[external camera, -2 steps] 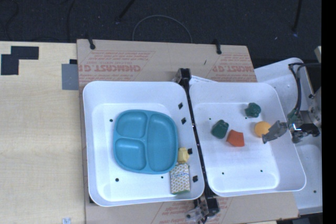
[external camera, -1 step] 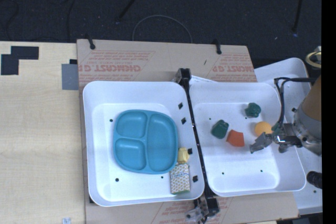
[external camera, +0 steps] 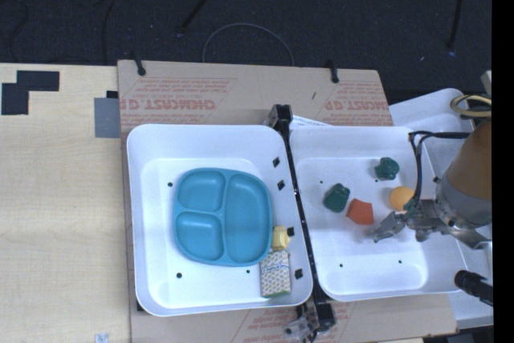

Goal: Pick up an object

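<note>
I hang over the right-hand shallow white plastic bin, reaching in from its right wall, and my two-finger gripper sits low over the bin floor with its fingers spread apart and nothing between them. Just up and to the left of my fingertips lies a small orange-red wedge-shaped block, near but not touching me. Beside it, further left, is a dark green lumpy toy, and a second dark green rounded piece rests nearer the far wall. A small yellow-orange ball lies just above my fingers, close to my wrist. The near half of this bin's floor is bare, so there is open room below me toward the front rim. In the left-hand white bin, a light blue sectioned plastic plate fills the middle, and a small patterned bottle with a yellow cap lies at the plate's near right edge, close against the divider between the bins.
</note>
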You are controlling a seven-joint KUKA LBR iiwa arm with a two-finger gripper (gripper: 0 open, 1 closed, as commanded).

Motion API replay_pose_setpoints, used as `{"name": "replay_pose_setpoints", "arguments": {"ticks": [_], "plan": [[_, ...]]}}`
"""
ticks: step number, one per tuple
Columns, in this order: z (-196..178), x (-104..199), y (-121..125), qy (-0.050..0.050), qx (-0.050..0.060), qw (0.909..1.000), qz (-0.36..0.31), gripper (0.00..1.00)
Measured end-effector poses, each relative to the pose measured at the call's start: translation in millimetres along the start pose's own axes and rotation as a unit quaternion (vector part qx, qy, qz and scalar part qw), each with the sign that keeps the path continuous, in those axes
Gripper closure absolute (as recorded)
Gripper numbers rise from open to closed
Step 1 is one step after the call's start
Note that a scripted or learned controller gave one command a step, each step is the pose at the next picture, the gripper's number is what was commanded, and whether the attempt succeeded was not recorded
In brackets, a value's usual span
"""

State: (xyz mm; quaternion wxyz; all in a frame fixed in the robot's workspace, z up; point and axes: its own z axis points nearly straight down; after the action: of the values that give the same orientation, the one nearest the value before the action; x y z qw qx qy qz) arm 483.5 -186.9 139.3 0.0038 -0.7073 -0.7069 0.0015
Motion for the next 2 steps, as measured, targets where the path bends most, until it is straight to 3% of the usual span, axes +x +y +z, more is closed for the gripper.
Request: {"name": "replay_pose_setpoints", "arguments": {"ticks": [1, 2], "plan": [[53.0, 0.8, 0.0, -0.001, -0.002, 1.0000, 0.000, 0.00], [40.0, -0.7, 0.4, -0.001, -0.003, 1.0000, 0.003, 1.00]]}}
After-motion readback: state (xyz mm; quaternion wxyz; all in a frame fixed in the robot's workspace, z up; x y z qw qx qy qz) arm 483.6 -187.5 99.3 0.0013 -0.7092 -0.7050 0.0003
